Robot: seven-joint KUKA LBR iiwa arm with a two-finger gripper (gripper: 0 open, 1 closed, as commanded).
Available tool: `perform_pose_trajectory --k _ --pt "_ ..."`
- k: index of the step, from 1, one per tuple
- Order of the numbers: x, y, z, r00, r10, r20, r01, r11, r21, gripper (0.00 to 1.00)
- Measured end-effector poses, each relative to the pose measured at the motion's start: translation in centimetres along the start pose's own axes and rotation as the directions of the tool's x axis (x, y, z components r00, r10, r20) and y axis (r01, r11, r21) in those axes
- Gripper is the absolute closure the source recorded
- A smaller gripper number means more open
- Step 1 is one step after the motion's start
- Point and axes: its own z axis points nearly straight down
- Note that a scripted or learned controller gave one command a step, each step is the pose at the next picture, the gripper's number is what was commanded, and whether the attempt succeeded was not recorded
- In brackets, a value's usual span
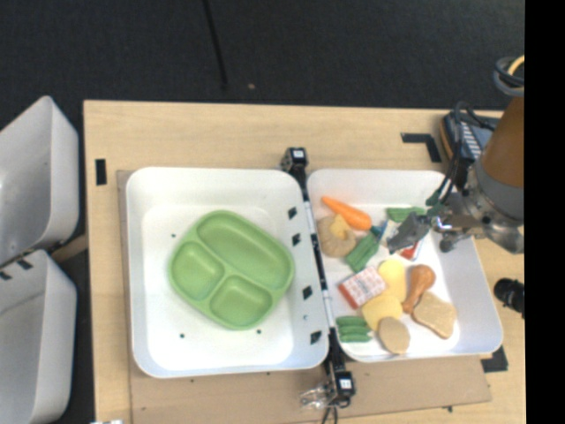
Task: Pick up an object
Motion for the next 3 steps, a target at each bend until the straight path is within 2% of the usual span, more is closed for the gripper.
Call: perform_pose_trajectory --k 1,2,3 --pt "3.2 0.0 -6.3 1.0 0.001 -0.001 -0.001 1.0 0.01 0.0" --pt "-1.9 0.1 -17.8 1.0 0.011 0.004 -0.011 1.0 0.003 0.0" --pt "-13.0 0.4 -25.5 1.0 0.016 0.009 -0.016 1.0 0.008 0.0"
